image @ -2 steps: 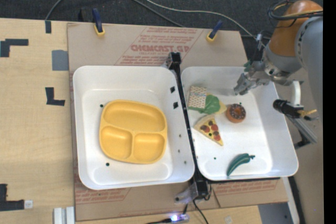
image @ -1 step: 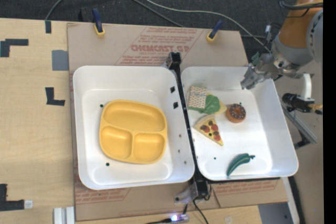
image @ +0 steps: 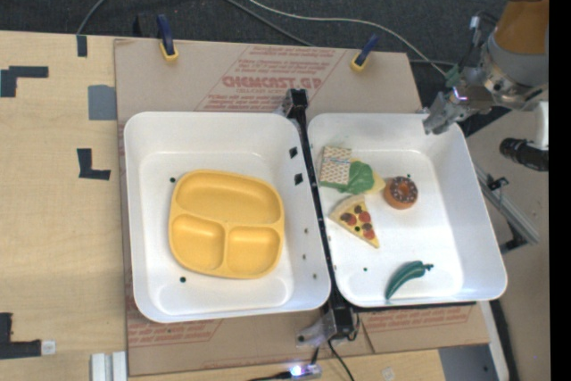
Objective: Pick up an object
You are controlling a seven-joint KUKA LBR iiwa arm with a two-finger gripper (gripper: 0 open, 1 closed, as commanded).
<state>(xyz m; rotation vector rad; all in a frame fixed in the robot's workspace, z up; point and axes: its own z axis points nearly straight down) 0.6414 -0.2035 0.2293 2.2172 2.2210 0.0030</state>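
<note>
The right bin (image: 464, 192) holds several toy foods: a pizza slice (image: 358, 219), a chocolate donut (image: 401, 192), a green leafy piece (image: 358, 177) beside a patterned cracker (image: 335, 163), and a green pepper (image: 406, 278) near the front edge. My gripper (image: 439, 117) hangs over the bin's far right corner, well apart from all of them. Nothing shows between its fingers.
A yellow divided plate (image: 226, 222) lies in the left bin (image: 143, 192). A black divider clip (image: 297, 102) sits where the bins meet. Two clamps (image: 166, 43) hold the cardboard base, and a cable runs across the back.
</note>
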